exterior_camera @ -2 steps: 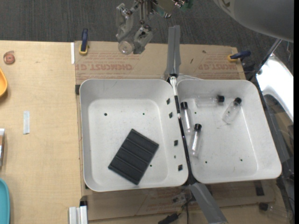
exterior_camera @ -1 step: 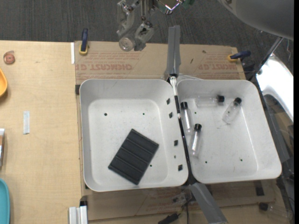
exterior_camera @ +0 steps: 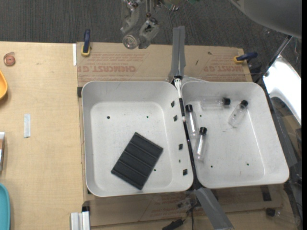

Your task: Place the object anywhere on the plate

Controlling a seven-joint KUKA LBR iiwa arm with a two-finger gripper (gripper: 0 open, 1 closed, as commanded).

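A black ribbed plate (exterior_camera: 137,160) lies flat in the left white bin (exterior_camera: 96,128), toward its front. My gripper (exterior_camera: 137,36) hangs high over the cardboard beyond the left bin's far rim, well away from the plate. A small clear vial (exterior_camera: 130,42) shows between its fingertips, its round end facing the camera. Several more clear vials with black caps lie in the right bin (exterior_camera: 259,166): two (exterior_camera: 191,121) (exterior_camera: 200,145) near the divider and two (exterior_camera: 213,102) (exterior_camera: 237,115) toward the back.
A grey post (exterior_camera: 178,51) rises at the back between the bins. Clamps (exterior_camera: 86,42) (exterior_camera: 245,57) pin the cardboard sheet at both back corners. A tan table (exterior_camera: 38,128) with small items lies to the left.
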